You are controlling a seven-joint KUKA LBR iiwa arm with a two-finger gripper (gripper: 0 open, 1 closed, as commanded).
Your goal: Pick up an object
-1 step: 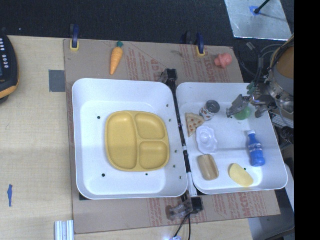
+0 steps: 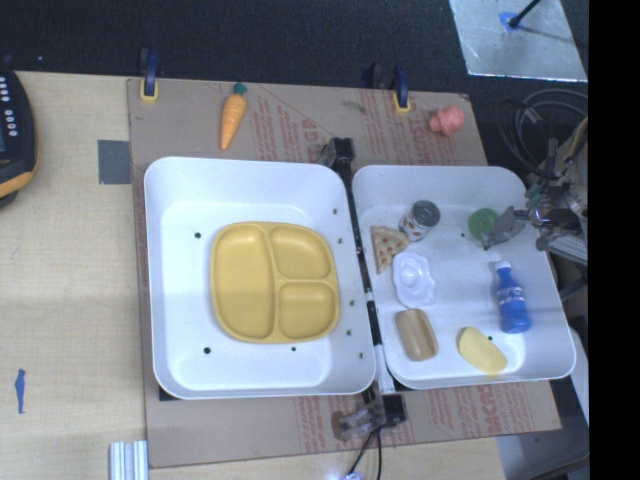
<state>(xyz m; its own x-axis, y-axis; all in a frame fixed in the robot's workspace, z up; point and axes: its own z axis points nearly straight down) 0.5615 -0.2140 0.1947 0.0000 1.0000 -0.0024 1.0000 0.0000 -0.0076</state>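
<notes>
Left bin (image 2: 170, 268): white, dotted with a few small dark holes. In it, a divided tray (image 2: 274, 281), mustard yellow. Right bin (image 2: 540, 363): white. Contents by colour: blue bottle (image 2: 511, 300) with white cap; pale yellow lemon-like piece (image 2: 482, 350); tan bread roll (image 2: 416, 334); white lumpy item (image 2: 413, 279); green round piece (image 2: 483, 222); grey-topped can (image 2: 421, 217). Orange carrot (image 2: 232, 118), green top. Pink lump (image 2: 447, 119). Desk (image 2: 70, 268): light wood grain; brown cardboard (image 2: 300, 118) with red print.
</notes>
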